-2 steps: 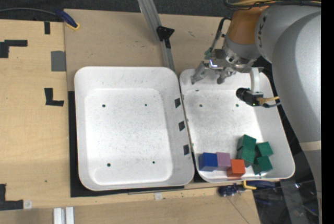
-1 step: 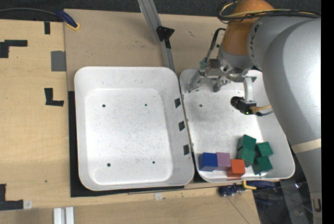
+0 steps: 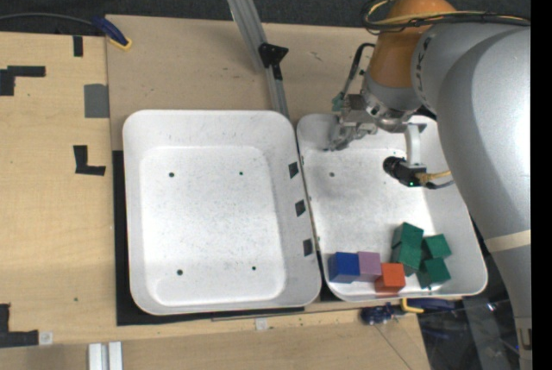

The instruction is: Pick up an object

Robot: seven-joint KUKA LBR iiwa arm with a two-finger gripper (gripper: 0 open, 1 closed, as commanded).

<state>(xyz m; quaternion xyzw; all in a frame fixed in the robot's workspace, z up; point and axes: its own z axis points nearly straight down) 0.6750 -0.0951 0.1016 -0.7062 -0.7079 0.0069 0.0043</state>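
In the right bin (image 3: 371, 196), several small blocks are bunched at the near edge. From left to right I see a blue block (image 3: 345, 266), a pale purple block (image 3: 369, 263) and an orange block (image 3: 392, 276). A cluster of green blocks (image 3: 421, 253) lies just right of them. My gripper (image 3: 343, 134) hangs over the far left corner of this bin, well away from the blocks, with nothing visibly held. The grey arm with its orange band (image 3: 405, 40) comes in from the right and covers the bin's right side.
The left bin (image 3: 207, 204) sits beside the right one, their rims touching, with small black tabs (image 3: 298, 206) along the seam. A slanted metal pole (image 3: 246, 6) with a black clip (image 3: 273, 55) stands behind the bins. A blue-yellow clamp (image 3: 114, 30) lies at the bench's far left.
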